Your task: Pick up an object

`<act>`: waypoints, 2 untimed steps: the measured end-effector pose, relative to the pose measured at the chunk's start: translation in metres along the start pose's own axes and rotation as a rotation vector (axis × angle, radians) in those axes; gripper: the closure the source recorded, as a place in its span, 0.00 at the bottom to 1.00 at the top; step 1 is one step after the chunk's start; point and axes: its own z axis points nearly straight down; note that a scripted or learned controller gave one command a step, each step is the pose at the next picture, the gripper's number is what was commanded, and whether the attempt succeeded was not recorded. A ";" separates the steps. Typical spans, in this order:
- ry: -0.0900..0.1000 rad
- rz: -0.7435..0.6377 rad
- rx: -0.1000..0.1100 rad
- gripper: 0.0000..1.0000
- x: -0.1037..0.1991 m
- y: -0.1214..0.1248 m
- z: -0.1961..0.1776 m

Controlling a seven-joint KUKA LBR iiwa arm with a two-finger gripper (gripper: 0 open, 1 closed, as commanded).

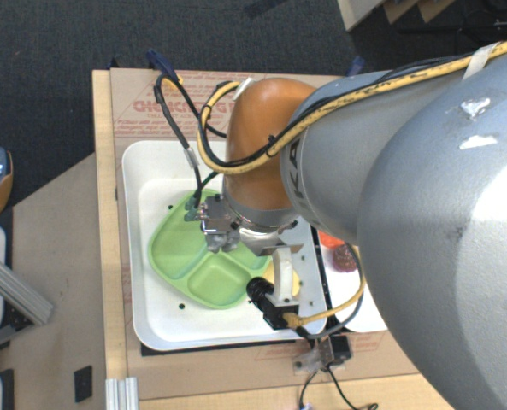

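A light green divided plate (197, 263), moulded into several shallow compartments, lay in the left white bin (142, 229), toward the middle of its floor and reaching toward the near wall. Its right part was covered by the arm, so the full outline could not be seen. A few small dark specks sat on the bin floor near the plate's edge. Directly over the plate's upper right part hung the hand (215, 229), a cluster of grey metal parts below the wrist; the wrist hid the fingertips from the camera, so it could not be told whether the hand was spread, pressed together, or pinching anything, nor whether it touched the plate. Above it rose the orange band (257, 143) of the arm, with yellow and black cables (206, 135) looping round it and trailing to the far side of the bin. The broad grey arm (424, 203) filled the right of the view and covered most of the right bin (368, 314), where a red and dark object (338, 250) showed at its edge, too hidden to identify. A pale yellow item (283, 280) lay just beside the divider between the bins. Both bins rested on a brown cardboard sheet (116, 143) on the worktop.
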 end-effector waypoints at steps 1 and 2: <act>-0.004 0.011 -0.001 1.00 0.035 -0.020 -0.030; -0.003 0.013 -0.005 1.00 0.033 -0.019 -0.084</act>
